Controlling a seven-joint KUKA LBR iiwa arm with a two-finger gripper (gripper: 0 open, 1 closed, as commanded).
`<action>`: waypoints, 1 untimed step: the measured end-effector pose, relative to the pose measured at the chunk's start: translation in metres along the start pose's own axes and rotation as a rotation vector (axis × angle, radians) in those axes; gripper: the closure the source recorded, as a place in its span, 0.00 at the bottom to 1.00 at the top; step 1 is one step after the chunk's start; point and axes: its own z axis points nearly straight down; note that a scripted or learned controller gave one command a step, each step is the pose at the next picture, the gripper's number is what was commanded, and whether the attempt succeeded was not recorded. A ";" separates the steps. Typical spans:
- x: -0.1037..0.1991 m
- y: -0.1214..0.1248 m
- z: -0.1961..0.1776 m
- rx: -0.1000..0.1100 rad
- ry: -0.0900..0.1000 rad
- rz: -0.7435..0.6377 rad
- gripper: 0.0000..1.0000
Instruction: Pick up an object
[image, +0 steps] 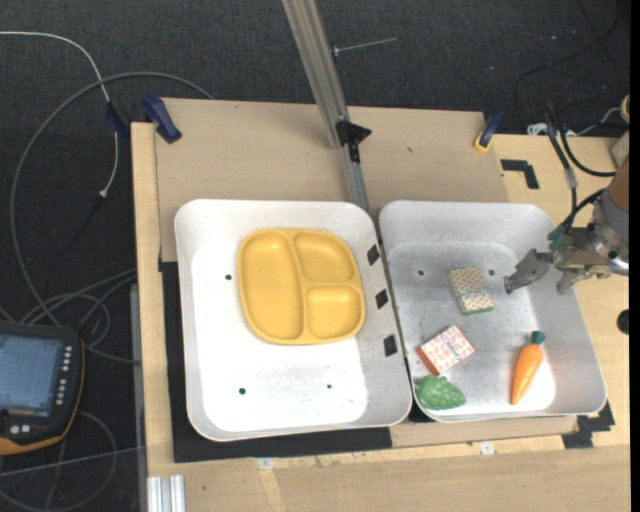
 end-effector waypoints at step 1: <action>0.000 0.000 0.000 0.000 0.000 0.000 0.00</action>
